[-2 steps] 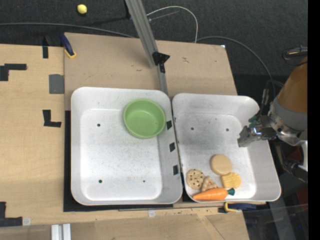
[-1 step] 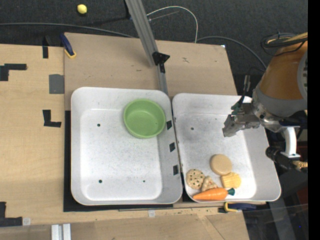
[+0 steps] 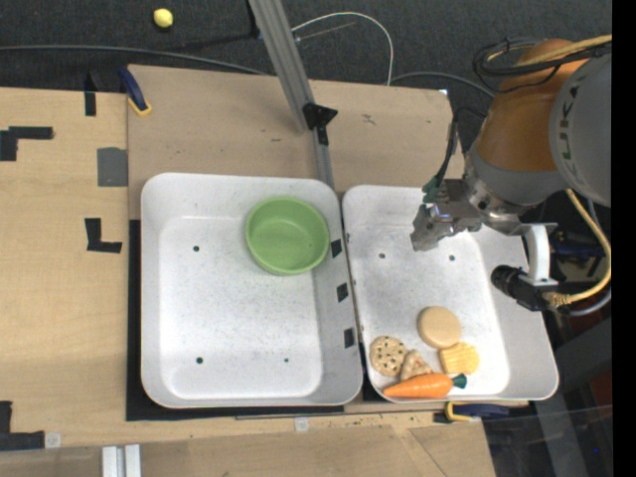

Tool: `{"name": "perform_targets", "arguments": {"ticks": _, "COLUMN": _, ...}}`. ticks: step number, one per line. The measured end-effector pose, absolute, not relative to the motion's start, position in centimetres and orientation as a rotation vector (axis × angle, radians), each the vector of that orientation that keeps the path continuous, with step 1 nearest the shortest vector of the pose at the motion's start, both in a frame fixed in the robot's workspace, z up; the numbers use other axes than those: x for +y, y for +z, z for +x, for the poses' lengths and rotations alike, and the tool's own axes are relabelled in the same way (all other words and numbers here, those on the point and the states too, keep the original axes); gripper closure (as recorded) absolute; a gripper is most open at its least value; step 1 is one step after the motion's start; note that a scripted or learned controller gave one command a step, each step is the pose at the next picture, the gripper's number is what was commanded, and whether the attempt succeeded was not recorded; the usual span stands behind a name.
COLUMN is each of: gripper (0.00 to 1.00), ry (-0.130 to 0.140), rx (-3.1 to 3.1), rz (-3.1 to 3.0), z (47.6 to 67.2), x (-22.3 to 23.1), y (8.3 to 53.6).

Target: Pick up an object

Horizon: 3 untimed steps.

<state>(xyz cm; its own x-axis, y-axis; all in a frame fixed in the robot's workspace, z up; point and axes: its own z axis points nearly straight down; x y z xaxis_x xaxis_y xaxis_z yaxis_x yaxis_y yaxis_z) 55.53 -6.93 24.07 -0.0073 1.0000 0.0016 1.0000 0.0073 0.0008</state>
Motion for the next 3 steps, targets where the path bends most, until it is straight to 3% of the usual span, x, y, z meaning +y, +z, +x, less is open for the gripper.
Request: {"name": "perform_targets", "arguments": {"ticks": 3, "gripper": 1.00, "ry": 0.000, "rx": -2.227, "rz": -2.215, "z": 63.7, "x": 7.2, "y": 21.7}}
